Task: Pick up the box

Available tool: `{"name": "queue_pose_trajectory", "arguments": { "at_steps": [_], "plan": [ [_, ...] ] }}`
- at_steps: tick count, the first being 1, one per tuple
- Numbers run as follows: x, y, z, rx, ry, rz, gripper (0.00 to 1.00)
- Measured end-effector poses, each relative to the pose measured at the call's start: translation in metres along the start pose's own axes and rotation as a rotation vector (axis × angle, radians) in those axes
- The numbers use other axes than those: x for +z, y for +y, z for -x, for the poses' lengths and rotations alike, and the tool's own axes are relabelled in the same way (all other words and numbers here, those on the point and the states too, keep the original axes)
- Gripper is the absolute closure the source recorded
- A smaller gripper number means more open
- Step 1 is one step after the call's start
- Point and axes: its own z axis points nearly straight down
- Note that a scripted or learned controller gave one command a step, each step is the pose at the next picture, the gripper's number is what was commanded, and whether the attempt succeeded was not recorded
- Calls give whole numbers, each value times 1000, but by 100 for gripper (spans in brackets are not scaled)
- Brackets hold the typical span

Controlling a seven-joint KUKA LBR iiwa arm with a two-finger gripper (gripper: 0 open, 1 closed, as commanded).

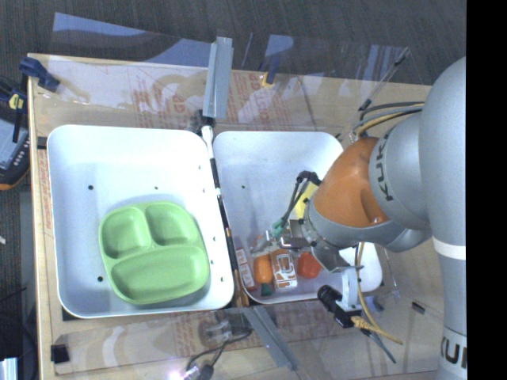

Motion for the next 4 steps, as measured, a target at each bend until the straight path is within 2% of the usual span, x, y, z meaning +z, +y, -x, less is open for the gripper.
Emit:
{"name": "queue_pose_trajectory", "arguments": {
  "at_steps": [1,2,3,4],
  "plan": [
    [-5,79,36,187,1,-2,100],
    [-91,56,46,36,1,-1,100],
    [-76,132,21,178,1,-2,100],
    [9,39,17,362,3,-1,100]
  ]
}}
